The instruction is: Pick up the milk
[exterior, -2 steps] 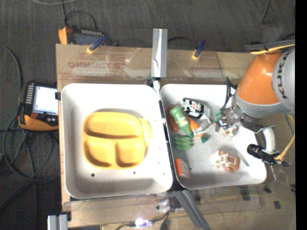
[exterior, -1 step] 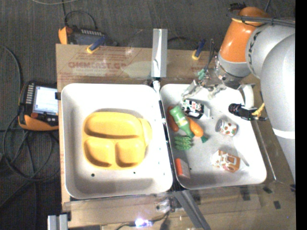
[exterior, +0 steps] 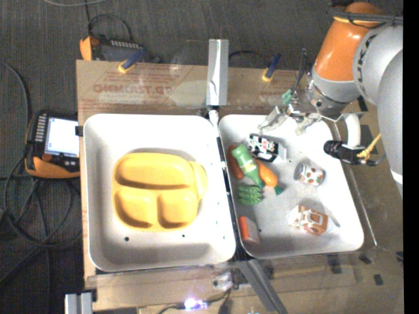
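Observation:
The milk (exterior: 263, 147), a small black-and-white carton, lies on its side in the far part of the right bin (exterior: 347, 234). My gripper (exterior: 286, 123) hangs just beyond and to the right of it, near the bin's far rim. Its two thin fingers are spread apart and nothing is between them, so it is open. The carton is apart from the fingers. A green bottle (exterior: 241, 160) lies close on the carton's near left side.
Also in the right bin are an orange carrot (exterior: 268, 174), a green ribbed piece (exterior: 250, 193), a red block (exterior: 249, 229), a spotted can (exterior: 309, 173) and a brown-and-white box (exterior: 309, 219). In the left bin (exterior: 98, 241) sits a yellow divided tray (exterior: 158, 190).

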### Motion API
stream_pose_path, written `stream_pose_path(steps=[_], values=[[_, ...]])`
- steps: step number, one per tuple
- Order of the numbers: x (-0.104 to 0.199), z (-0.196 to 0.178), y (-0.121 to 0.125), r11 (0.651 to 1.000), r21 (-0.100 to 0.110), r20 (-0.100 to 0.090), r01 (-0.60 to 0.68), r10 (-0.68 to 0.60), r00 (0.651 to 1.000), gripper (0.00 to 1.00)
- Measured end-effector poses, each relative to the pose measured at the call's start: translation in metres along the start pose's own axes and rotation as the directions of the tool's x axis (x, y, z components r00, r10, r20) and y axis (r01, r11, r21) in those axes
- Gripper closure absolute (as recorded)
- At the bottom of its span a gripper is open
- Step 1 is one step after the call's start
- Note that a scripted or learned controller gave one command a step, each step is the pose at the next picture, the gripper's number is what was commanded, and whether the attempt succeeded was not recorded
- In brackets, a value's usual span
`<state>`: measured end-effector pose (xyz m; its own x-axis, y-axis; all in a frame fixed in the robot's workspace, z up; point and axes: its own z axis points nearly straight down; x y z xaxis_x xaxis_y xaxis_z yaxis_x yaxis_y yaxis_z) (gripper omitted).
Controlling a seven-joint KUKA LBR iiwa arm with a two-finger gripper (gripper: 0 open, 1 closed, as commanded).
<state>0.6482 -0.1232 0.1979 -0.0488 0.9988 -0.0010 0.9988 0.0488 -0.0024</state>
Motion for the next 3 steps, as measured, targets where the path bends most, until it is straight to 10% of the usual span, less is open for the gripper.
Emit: stream_pose_path(steps=[1, 2, 3], values=[[0.000, -0.008, 0.000, 1.000, 0.003, 0.002, 0.001, -0.001, 1.000, 1.00], [0.000, -0.008, 0.000, 1.000, 0.004, 0.003, 0.001, -0.001, 1.000, 0.00], [-0.001, 0.103, 0.018, 0.995, -0.001, 0.000, 0.100, -0.100, 0.995, 0.00]])
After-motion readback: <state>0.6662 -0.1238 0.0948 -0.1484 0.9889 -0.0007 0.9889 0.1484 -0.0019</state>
